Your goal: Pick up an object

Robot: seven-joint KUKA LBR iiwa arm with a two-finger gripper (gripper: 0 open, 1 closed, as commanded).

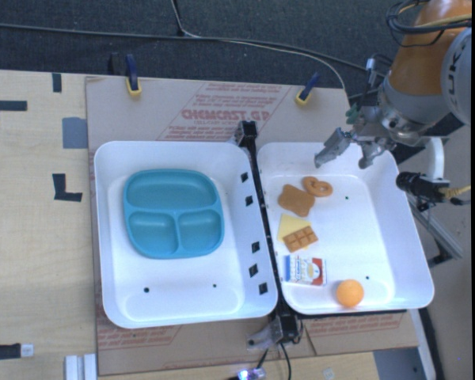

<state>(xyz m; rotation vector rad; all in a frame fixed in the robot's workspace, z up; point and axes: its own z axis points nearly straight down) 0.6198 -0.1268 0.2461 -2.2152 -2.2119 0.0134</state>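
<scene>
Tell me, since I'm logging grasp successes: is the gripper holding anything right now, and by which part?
Nothing is held. The gripper hangs open above the far edge of the right bin, its fingers spread with only air between them.

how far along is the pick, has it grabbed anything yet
Nothing looks done yet. The gripper hangs open over the far edge of the right bin with nothing between its fingers. The pretzel, brown toast, cheese piece, small carton and orange ball all lie in that bin. The whole pick is left: descend, close on one, lift.
</scene>
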